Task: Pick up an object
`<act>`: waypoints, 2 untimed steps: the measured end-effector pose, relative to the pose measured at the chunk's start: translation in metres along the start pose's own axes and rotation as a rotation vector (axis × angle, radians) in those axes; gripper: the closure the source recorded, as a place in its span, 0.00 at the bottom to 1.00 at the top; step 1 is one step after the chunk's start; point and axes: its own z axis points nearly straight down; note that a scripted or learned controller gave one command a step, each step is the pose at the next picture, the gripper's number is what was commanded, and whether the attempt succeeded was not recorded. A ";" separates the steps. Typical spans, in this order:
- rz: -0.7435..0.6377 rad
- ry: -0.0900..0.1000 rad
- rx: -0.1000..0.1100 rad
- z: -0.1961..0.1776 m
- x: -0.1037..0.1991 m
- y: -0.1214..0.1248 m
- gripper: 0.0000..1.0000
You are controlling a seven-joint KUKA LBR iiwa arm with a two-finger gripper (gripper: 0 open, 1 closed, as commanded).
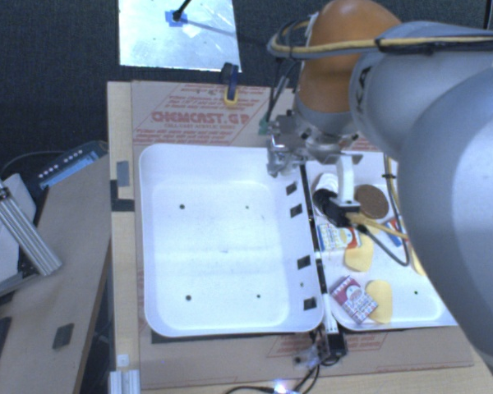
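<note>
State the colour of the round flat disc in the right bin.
Brown; the round flat disc shows best in the camera view, near the right bin's far end.

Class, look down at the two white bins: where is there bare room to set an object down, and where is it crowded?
The left bin has a bare floor from wall to wall. The right bin is crowded: a brown disc, yellow pieces and a red-and-white packet cluster below the gripper.

The grey arm (444, 138) covers the right bin's (419, 306) far and right parts and is itself cut off by the picture's right edge. The hand (300, 156) hangs over the bins' shared far rim, its tips too blurred to read. The small packet (355, 298) near the bench's front edge carries print too small to tell.
</note>
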 end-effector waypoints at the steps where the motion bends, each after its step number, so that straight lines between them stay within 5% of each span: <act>1: 0.002 -0.002 0.005 -0.005 0.067 0.025 1.00; 2: 0.010 -0.004 0.011 0.024 0.061 0.021 1.00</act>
